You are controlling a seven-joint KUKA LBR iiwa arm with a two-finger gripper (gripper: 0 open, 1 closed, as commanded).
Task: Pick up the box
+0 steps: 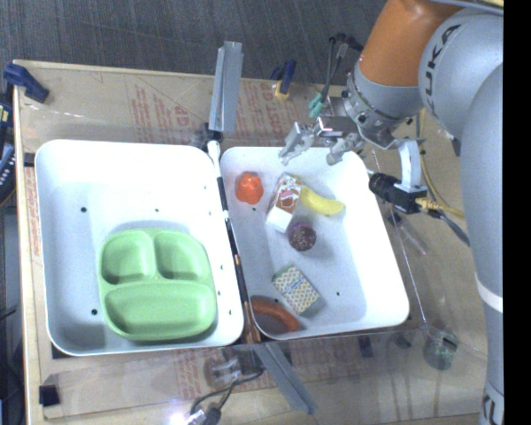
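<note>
The box (297, 289) is small, with a blue and yellow pattern, and lies flat in the near part of the right bin (385, 264). A white and brown carton (283, 204) lies further back in the same bin. My gripper (314, 151) hangs above the bin's far edge, behind the carton and well away from the patterned box. Its fingers (294, 142) are spread open with nothing between them.
In the right bin there are also an orange ball (250, 187), a yellow banana (322, 203), a dark round fruit (302, 235) and a red sausage (274, 313) at the near wall. A green divided tray (157, 283) lies in the left bin (62, 202).
</note>
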